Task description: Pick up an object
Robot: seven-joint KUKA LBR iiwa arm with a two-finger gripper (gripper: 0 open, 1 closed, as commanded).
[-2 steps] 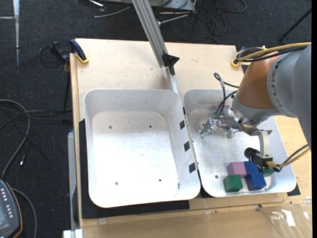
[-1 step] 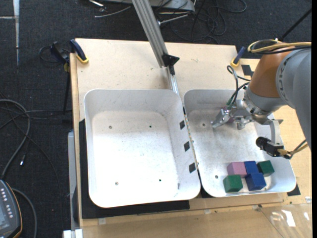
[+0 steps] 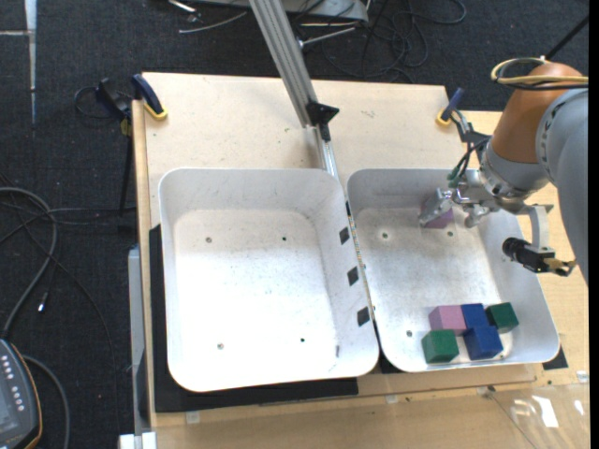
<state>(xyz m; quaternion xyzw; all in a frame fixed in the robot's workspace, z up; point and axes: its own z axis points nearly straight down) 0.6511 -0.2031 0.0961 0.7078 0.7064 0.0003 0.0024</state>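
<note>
Right, a small pink block (image 3: pixel 436 215) sits pinched between the fingers of the gripper (image 3: pixel 440 210), up in the upper part of the right bin (image 3: pixel 402 251). Lower right, pink (image 3: pixel 446 318), blue (image 3: pixel 479 330) and green blocks (image 3: pixel 440 346) cluster together, and the left bin (image 3: pixel 187 251) lies beside.

we look down on a pale wooden bench top (image 3: pixel 243 124) standing on dark carpeted floor (image 3: pixel 65 45). black cables (image 3: pixel 28 241) loop over the carpet left of the bench, and more cables (image 3: pixel 412 7) tangle beyond its far edge. a silver metal rail (image 3: pixel 281 50) slants from the far floor onto the bench, ending in a black bracket (image 3: pixel 321 115). yellow-and-blue clamps (image 3: pixel 150 96) grip the bench's far corners. a grey device with buttons (image 3: pixel 14 396) sits at the near left.
</note>
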